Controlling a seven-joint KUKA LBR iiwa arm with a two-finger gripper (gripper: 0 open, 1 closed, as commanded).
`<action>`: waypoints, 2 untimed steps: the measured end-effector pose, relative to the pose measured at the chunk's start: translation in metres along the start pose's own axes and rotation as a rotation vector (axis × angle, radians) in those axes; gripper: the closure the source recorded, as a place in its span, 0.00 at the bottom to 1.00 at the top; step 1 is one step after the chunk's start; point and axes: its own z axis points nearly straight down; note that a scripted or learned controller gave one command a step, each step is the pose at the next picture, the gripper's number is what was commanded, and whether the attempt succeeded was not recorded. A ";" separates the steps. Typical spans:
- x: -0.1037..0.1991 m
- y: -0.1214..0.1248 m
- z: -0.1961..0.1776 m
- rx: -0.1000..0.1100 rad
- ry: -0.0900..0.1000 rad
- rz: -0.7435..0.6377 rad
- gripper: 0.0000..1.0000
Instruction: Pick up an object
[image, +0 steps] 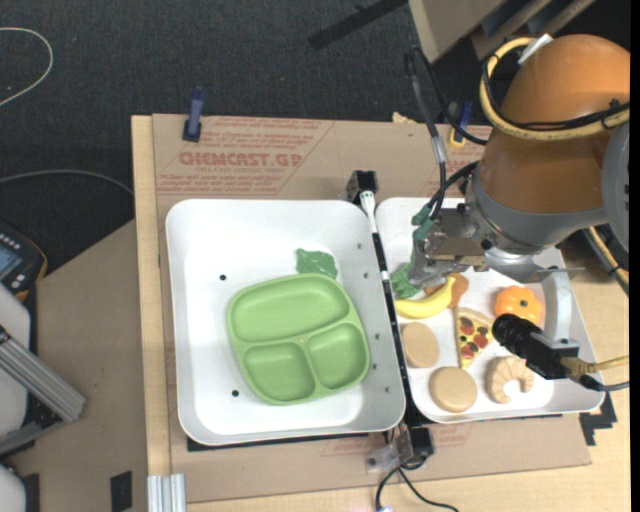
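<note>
Gripper (432, 268) sits low over banana (422, 305) for pickup; you cannot tell its closure state.

- I see two shallow white bins side by side: the left bin (190, 300) and the right bin (580, 398), touching along their inner edges.
- Both sit on a brown cardboard sheet (250, 160) printed with red lettering.
- A blue clamp (193, 115) grips the sheet's far left edge.
- A thin white cable (40, 45) loops across the dark floor at the far left.
- A dark device (15, 262) sits at the left edge.
</note>
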 end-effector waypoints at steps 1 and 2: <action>-0.003 -0.001 -0.003 0.014 -0.005 0.007 1.00; -0.003 0.000 -0.013 0.012 -0.005 0.006 1.00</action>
